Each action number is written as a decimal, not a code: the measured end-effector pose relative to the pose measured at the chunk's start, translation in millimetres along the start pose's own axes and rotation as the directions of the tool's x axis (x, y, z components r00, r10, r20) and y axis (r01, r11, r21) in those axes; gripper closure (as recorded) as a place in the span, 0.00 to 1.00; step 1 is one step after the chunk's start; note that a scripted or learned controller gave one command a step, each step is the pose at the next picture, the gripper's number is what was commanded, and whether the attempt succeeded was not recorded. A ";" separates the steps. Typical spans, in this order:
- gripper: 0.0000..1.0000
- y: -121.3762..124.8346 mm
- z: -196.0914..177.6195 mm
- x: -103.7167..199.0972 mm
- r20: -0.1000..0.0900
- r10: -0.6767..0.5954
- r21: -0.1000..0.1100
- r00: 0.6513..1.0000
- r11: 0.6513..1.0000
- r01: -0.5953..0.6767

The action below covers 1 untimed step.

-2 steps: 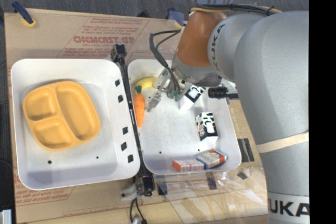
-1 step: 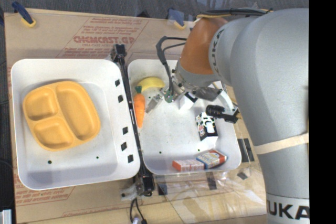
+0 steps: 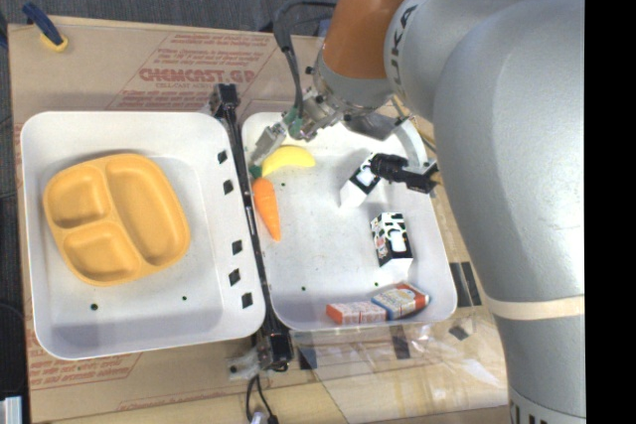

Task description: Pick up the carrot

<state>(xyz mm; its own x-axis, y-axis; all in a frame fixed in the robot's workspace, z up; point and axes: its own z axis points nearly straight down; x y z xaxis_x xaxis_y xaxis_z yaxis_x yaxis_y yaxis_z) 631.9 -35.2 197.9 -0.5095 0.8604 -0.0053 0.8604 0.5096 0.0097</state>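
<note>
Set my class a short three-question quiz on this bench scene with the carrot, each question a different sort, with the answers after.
1. True or false: the carrot lies in the same bin as the yellow divided tray.
2. Which lies nearest the carrot? A) the banana B) the black-and-white carton C) the red-and-white box
3. Fill in: the carrot lies against the right bin's ____ wall, as the camera sees it.

Key
1. False: the tray sits in the left bin.
2. A: the banana, just above the carrot's leafy end, by the pincer.
3. Left.
</note>
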 end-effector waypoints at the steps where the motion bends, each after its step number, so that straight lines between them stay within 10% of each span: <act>1: 0.00 -92.7 70.0 -31.2 -0.007 0.052 0.021 0.999 0.998 -0.051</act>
<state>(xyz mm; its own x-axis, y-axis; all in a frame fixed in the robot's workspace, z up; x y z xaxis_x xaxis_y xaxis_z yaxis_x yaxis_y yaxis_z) 568.8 -109.2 127.1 -0.4645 0.8856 0.0025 0.8855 0.4645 -0.0107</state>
